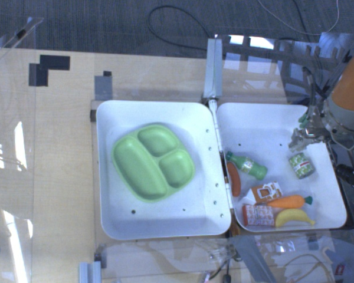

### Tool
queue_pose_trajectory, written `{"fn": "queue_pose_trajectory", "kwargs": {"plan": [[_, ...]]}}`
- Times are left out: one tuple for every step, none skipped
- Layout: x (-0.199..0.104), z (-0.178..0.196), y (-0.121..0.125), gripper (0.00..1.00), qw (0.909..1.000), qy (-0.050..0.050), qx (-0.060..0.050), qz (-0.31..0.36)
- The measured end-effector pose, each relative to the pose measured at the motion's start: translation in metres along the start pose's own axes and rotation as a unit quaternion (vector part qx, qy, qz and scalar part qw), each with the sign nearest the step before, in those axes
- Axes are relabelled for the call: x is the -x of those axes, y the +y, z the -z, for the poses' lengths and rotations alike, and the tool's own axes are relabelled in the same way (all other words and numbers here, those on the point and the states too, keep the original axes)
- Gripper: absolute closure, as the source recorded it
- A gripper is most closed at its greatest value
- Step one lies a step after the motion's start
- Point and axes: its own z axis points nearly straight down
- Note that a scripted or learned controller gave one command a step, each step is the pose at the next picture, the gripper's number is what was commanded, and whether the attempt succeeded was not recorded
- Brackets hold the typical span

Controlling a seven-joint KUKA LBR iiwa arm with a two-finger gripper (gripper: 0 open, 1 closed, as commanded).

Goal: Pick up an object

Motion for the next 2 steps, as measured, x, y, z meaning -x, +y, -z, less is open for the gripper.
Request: {"fn": "queue_pose_trajectory", "kwargs": {"plan": [[0.0377,0.0162,0.0228,1.00,0.9994,0.000,-0.001,-0.034],[0.0374,0.0161,0.0228,0.00,0.9994,0.000,-0.001,-0.034]]}}
